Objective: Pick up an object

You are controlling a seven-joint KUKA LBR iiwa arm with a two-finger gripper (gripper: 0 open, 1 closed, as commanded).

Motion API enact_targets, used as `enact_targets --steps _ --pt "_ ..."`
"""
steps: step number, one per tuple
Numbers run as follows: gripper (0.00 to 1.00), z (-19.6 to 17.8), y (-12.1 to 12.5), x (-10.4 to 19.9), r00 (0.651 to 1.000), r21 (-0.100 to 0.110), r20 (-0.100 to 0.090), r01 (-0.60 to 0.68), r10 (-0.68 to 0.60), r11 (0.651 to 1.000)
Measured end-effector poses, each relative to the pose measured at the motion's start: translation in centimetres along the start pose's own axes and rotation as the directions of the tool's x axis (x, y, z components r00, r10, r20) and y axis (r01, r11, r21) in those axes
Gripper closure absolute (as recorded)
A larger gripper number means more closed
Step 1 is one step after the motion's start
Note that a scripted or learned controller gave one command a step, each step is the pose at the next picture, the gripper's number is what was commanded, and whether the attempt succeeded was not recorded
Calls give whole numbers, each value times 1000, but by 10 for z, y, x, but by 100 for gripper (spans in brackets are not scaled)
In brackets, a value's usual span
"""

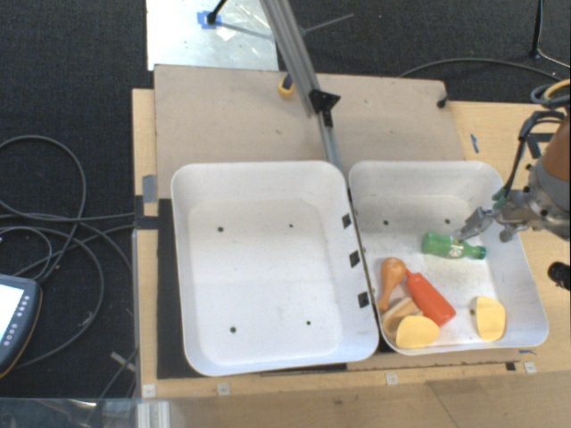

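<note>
Green bottle is lying on its side in the right bin, at the middle right of the frame, apart from the toys clustering lower down, probably why it is being targeted. Gripper is hovering just above its right end, jaws slightly parted, gripping nothing.

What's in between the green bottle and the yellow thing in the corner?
Nothing. In the camera view, the stretch of right bin floor between the green bottle and the yellow piece is bare white.
</note>
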State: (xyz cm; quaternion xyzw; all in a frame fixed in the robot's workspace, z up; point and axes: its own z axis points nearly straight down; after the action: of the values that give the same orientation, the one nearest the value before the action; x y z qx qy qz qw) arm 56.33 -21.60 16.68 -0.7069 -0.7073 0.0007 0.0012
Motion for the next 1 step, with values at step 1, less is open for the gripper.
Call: enact_targets --steps 1 --pt "0 43 -4 4 1000 0 -1 1 -1 1000"
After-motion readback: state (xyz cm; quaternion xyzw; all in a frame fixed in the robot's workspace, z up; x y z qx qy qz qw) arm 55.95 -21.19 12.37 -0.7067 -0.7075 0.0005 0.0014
